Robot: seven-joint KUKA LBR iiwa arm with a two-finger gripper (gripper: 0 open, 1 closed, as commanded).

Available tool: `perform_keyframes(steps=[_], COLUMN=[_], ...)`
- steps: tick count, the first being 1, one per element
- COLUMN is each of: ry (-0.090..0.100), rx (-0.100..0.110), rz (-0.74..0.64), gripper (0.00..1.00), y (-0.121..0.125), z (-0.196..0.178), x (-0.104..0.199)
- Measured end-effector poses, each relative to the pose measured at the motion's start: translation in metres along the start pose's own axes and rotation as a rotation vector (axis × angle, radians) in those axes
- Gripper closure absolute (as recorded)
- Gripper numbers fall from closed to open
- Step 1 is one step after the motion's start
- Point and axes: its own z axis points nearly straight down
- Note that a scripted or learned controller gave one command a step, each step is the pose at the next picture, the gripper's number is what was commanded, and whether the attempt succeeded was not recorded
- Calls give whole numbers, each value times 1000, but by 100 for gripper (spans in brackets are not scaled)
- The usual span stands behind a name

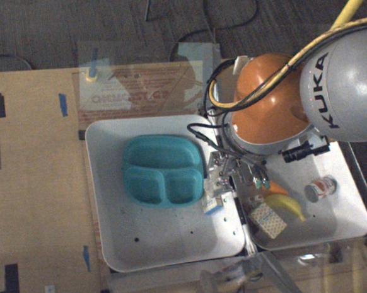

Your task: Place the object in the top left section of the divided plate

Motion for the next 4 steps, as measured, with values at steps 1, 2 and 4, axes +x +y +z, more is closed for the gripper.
perform_keyframes(steps=[1,2,4], ry=[3,4,-15], rx=[0,-1,-4], rz=[96,-163,26], gripper=[100,100,100], y=[6,74,48], z=[0,34,70], x=[51,51,-5])
